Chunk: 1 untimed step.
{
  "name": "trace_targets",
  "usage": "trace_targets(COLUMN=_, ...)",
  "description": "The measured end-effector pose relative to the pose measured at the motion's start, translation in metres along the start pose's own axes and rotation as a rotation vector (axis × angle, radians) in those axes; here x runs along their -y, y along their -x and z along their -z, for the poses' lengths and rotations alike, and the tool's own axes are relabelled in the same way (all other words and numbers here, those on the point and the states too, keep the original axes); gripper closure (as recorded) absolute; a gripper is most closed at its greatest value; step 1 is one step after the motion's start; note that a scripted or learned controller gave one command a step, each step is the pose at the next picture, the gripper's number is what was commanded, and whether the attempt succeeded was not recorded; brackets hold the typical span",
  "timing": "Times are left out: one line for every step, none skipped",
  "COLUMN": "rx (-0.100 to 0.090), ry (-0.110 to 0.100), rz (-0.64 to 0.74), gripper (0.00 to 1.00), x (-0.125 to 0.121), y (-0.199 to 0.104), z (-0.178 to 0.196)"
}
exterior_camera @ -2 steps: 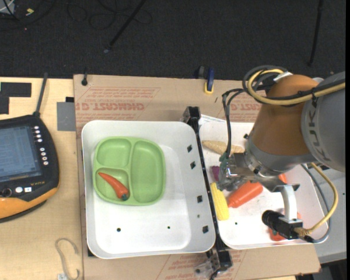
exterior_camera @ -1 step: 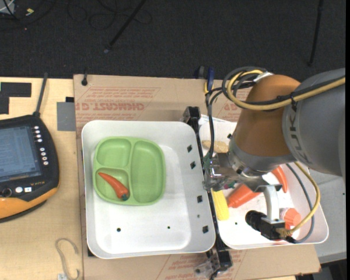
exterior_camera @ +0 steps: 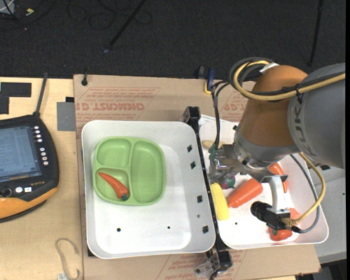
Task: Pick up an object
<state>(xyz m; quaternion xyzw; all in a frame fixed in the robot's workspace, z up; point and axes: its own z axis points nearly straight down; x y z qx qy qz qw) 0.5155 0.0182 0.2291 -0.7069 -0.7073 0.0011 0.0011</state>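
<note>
Orange carrot [exterior_camera: 245,192] lies in right bin [exterior_camera: 315,229], just right of yellow corn [exterior_camera: 219,202] (near the divider). Arm over that bin; hand [exterior_camera: 226,169] above the corn, grip state cannot be told. Left bin [exterior_camera: 140,238] holds green plate [exterior_camera: 141,174] with red pepper [exterior_camera: 115,185].

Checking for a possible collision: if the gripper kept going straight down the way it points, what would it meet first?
Probably the carrot or the corn cob in the right bin. The gripper sits just above them, largely hidden under the arm, so depth and exact line are uncertain.
</note>
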Motion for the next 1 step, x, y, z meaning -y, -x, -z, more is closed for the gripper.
trace_targets(rx=-0.001, ry=-0.002, rz=-0.004, gripper=1.00, x=0.0080, y=0.0017, z=0.0069)
